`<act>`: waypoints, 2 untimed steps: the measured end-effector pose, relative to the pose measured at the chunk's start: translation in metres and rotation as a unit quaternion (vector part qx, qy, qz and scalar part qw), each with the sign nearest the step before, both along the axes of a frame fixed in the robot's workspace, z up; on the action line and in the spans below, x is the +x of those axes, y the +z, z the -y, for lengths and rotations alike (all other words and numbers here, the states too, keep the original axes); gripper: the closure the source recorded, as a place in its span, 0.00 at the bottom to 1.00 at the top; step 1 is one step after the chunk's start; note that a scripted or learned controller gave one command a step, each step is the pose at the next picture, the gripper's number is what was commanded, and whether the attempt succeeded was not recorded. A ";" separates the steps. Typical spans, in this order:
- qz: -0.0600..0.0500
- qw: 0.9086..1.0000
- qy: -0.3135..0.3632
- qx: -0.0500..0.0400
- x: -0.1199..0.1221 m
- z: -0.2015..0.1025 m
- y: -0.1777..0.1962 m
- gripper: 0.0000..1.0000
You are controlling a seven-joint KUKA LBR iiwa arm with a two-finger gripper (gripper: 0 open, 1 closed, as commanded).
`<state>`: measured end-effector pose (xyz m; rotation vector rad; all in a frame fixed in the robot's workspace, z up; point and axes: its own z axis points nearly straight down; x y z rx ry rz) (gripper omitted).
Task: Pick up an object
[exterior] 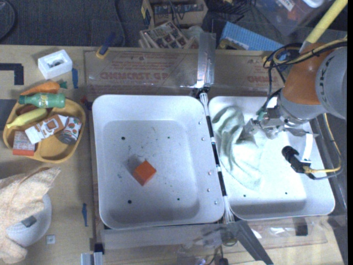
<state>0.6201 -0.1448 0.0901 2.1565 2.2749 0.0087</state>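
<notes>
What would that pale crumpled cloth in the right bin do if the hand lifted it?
The cloth lies in soft folds, so it would probably droop and stretch out rather than keep its shape. It looks thin, so likely light. Spread across the right bin, part of it might drag along the floor.

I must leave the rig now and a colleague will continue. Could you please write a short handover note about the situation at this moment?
Gripper: down in the right bin, at the edge of the pale cloth; its grasp cannot be judged from this view.
Things: the cloth lies crumpled along the right bin's left side. An orange block lies alone near the middle of the left bin.
Done: no object is seen lifted.
Left: secure one object and raise it out of its bin.
</notes>
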 end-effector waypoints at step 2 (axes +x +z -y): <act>-0.005 0.996 -0.084 0.001 -0.011 0.057 0.063 0.00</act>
